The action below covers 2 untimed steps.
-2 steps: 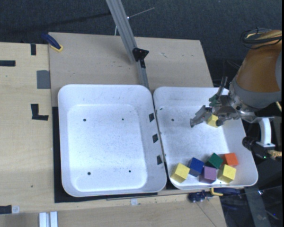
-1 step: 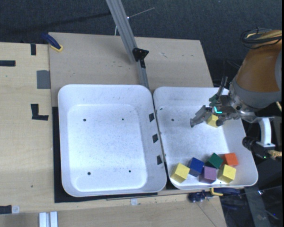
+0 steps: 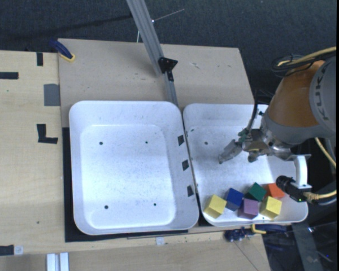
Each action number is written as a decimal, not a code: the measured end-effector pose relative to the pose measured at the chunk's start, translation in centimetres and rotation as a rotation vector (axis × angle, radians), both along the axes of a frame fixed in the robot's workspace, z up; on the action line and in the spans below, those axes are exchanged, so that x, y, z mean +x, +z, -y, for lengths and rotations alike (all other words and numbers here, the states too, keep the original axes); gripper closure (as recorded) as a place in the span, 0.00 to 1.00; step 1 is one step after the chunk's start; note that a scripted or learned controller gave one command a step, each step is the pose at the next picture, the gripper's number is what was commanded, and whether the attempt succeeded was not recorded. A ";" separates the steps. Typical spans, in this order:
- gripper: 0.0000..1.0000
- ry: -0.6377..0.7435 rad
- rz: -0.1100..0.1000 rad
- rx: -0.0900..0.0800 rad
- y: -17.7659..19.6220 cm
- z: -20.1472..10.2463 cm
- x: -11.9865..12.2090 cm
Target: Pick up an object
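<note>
Gripper (image 3: pixel 229 152): jaws slightly parted, holding nothing, above the blue cube (image 3: pixel 234 198).
Cube: likely light, rigid; pinch opposite flat faces.

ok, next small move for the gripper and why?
Probably shift the gripper toward the near edge of the right bin, over the blue cube. It sits over bare floor, apart from the cubes clustered there.

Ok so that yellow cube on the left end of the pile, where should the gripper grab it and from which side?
Take the leftmost yellow cube from above, fingers on its two sides facing the bin's middle and near rim. Its left side is free, but the blue cube sits close on its right, so closing along that line looks cramped. The gripper hangs above and behind the pile.
</note>
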<state>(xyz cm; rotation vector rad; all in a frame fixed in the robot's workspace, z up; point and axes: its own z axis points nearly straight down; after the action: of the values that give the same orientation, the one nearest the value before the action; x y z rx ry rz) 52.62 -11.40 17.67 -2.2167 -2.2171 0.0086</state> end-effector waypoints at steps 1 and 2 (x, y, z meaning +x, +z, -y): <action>0.00 0.001 0.002 0.000 -4.5 -0.4 0.2; 0.00 0.001 0.005 -0.001 -8.7 -0.4 0.1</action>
<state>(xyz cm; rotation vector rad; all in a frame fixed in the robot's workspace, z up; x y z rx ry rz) 52.76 -10.99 8.96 -2.2186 -2.2213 0.0050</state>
